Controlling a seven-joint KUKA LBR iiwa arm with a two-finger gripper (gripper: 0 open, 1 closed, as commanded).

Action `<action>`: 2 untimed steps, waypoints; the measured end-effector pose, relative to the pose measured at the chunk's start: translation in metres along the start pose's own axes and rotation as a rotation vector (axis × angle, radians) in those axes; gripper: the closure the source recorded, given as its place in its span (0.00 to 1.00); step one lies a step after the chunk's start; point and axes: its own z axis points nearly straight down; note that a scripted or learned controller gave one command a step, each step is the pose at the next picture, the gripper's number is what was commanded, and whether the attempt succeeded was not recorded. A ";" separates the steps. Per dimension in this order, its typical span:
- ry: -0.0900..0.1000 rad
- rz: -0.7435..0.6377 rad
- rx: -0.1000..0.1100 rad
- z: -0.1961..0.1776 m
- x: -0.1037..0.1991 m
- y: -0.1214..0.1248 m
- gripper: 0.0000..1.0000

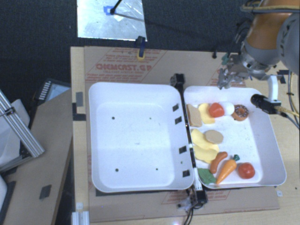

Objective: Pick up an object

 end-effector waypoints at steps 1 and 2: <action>0.006 -0.004 0.014 -0.045 0.069 -0.012 1.00; 0.003 -0.001 0.016 -0.052 0.064 -0.012 1.00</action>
